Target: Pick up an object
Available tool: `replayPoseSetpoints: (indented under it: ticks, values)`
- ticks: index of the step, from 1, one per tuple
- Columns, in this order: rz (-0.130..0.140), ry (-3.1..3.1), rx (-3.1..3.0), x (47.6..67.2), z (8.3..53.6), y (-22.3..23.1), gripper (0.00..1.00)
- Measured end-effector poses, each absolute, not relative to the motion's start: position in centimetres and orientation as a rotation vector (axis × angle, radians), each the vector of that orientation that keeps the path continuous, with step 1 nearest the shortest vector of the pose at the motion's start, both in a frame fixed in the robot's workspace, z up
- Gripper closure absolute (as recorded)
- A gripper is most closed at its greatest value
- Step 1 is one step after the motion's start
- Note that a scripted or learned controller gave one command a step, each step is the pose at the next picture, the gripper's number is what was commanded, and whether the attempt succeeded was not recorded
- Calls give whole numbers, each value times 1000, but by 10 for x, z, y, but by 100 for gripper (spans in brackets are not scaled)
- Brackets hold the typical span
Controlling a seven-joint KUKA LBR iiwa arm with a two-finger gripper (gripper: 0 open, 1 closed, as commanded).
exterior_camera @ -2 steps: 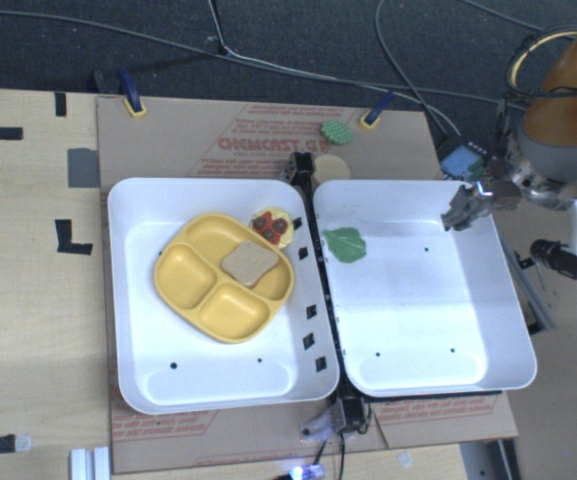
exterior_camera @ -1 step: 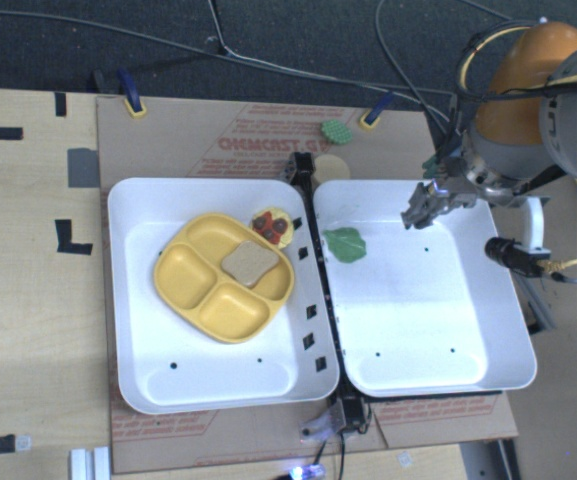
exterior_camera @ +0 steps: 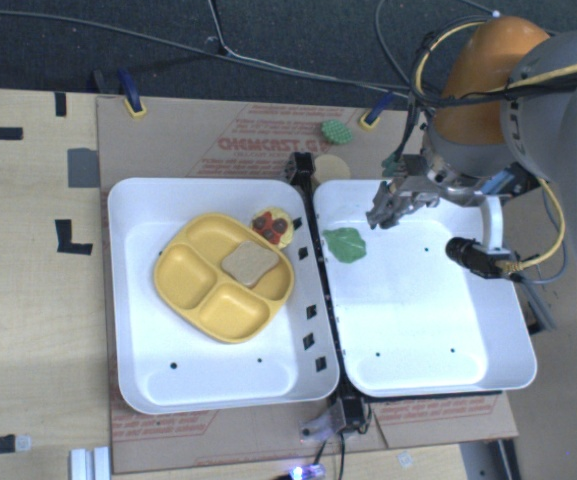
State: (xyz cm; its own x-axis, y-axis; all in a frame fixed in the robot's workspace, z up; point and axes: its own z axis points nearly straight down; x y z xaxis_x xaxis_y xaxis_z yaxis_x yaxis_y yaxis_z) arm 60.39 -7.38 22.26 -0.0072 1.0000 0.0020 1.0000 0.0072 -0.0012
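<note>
A small flat green leaf-shaped object point(exterior_camera: 346, 244) is seen lying in the right white bin point(exterior_camera: 438, 368), just below and left of the two-finger gripper point(exterior_camera: 385, 215), whose opening cannot be told. A centred, vertical descent is advised.

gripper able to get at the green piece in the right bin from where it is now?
Probably yes. The gripper is over the right bin, just right of and above the green piece. The piece lies alone on the bin floor with nothing over it, though it sits close to the left wall.
</note>
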Motion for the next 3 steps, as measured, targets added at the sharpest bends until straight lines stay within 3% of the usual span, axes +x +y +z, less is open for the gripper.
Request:
replayPoseSetpoints:
  ticks: [2,3]
  values:
    - [1,-2227,-2213,616,210,41,100]
    - [2,-2227,-2212,606,212,96,100]
